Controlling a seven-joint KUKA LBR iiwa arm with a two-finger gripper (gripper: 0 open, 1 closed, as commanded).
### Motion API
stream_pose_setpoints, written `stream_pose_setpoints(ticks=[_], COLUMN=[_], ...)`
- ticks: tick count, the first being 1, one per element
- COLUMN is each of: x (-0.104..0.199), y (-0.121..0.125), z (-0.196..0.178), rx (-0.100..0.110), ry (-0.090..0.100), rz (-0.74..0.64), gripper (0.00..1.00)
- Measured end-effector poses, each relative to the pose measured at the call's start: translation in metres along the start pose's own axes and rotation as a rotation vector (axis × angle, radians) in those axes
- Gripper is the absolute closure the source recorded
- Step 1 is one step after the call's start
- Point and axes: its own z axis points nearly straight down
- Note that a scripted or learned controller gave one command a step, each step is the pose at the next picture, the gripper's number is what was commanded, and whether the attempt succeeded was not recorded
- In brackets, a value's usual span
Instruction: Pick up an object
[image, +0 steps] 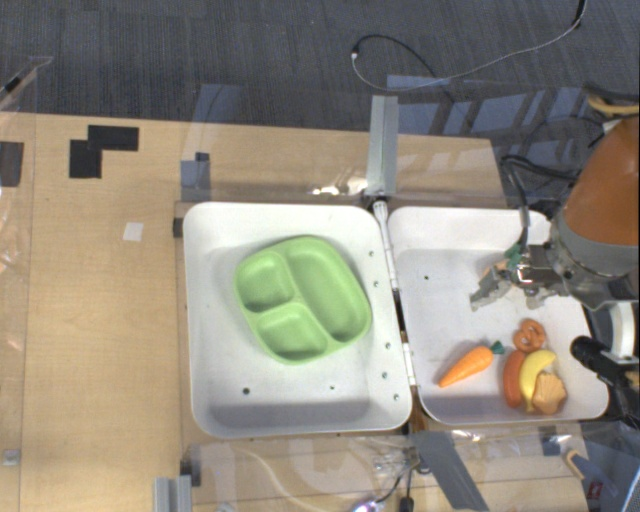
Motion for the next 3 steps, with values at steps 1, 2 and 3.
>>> stream_pose_setpoints(ticks=[1,2,3], x=[-0.099,-0.044,-0.068], y=[0.031,0.046,0.130], z=[0.076,0.076,0.088], rx=[0.001,-0.002,-0.005], ry=[0.000,0.000,-0.002], rz=[0.124,-0.368,-0.503], gripper=[0.00,0.00,0.00])
